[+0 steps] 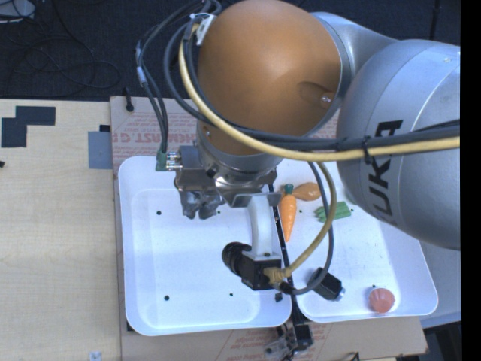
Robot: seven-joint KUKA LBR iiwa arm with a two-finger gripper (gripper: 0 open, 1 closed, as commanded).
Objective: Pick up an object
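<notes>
My gripper (200, 206) hangs over the back middle of the left white bin (147, 292), below the large orange wrist band. I see nothing held in it. An orange carrot (287, 215) with a green top lies along the divide between the two bins, just right of the gripper. Behind the carrot sits a small rounded orange piece (307, 192), and to its right a flat green piece (336, 211). A pinkish-red ball (381, 299) rests in the front right of the right bin (418, 301).
Black and yellow cables loop from the wrist down over the bins' front middle, ending in a black connector (328, 285). A black fitting (242, 262) on a white bracket hangs below the wrist. Wooden bench top (52, 224) lies left of the bins.
</notes>
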